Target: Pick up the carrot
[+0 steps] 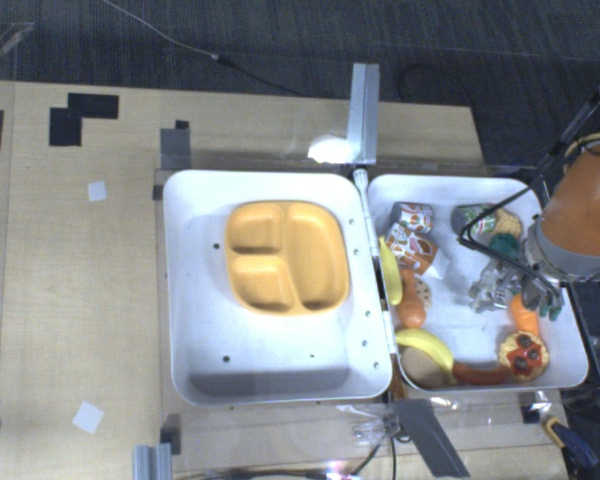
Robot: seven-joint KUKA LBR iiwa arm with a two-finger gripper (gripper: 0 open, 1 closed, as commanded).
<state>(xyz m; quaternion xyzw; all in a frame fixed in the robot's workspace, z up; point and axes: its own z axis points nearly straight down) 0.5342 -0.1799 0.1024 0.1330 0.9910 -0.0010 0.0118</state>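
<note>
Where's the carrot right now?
The carrot lies in the right bin, near its right wall, just under the gripper and just above the pizza slice.

Glossy plastic bins, wood bench.

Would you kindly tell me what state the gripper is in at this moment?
Gripper: low over the right bin, just left of the carrot; whether it is open, shut or holding anything cannot be told.

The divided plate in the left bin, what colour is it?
Yellow. The plate shows plainly in the camera view.
</note>
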